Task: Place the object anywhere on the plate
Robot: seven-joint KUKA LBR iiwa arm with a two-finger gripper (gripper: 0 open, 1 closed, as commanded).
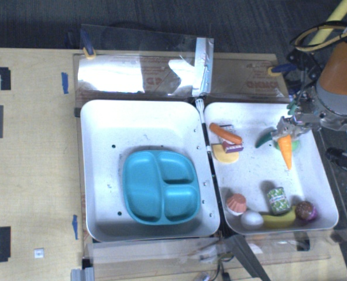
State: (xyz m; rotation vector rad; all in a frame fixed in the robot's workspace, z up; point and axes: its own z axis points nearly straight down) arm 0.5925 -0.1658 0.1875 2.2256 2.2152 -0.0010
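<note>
A blue divided plate [160,186] lies in the left white bin [97,133]. In the right bin [249,122], an orange toy carrot [286,151] with green leaves points toward the front. My gripper [291,124] hovers at the carrot's leafy top, by the bin's far right side. Its tip meets the carrot's top end in the view, and I cannot make out whether it grips the carrot. A dark green piece [265,137] sits just left of the carrot.
The right bin also holds an orange sausage [226,134], a yellow piece with a purple band [227,151], a pink cupcake [237,203], a white egg [252,218], a banana [278,218], a green can [278,199] and a purple item [305,211]. Cables [313,37] hang behind the arm.
</note>
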